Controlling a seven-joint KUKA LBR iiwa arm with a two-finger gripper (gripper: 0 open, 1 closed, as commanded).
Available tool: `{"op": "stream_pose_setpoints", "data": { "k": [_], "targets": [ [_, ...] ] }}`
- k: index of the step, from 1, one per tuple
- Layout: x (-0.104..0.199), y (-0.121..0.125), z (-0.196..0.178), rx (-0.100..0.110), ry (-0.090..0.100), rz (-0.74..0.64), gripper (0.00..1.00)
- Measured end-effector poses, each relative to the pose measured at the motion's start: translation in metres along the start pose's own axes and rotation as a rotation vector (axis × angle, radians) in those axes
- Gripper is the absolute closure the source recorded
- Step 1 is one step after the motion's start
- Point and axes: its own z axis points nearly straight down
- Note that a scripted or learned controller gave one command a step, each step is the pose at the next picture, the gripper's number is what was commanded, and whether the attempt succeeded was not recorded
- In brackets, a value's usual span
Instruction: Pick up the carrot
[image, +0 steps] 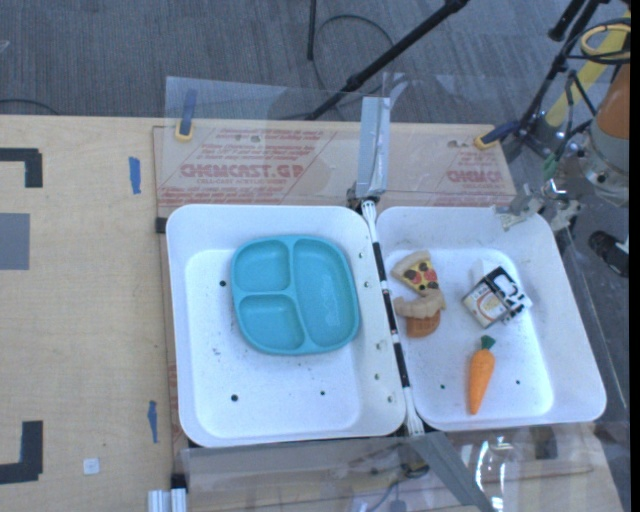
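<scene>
From my seat at the console, the nearest thing of interest is the carrot (481, 375), lying in the right bin (575, 395) toward its near edge, orange body pointing at me and green top pointing away, slightly tilted. It touches nothing else. Just beyond its green end sits a small boxy object (494, 296) in white and black, tilted on the bin floor. To the left of that, close to the divider between the 2 bins, I see a brown round toy food piece (421, 318) with a pizza slice (416, 273) touching its far side.

In the left bin (200, 400) there is 1 teal plate (296, 294) with 3 compartments, resting toward the far half of the bin and holding nothing.

Farther back, at the right bin's far right corner, the gripper (540, 203) hangs over the rim, well apart from the carrot. It is small and cluttered against cables there, so I cannot tell how its pincer stands. Nothing is visibly held. Above it, the arm (612, 125) runs off the right edge.
</scene>
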Motion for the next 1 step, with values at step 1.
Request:
{"op": "stream_pose_setpoints", "data": {
  "k": [1],
  "targets": [
    [0.0019,-0.0719,0.0733,0.002,0.000,0.208,0.00]
  ]
}}
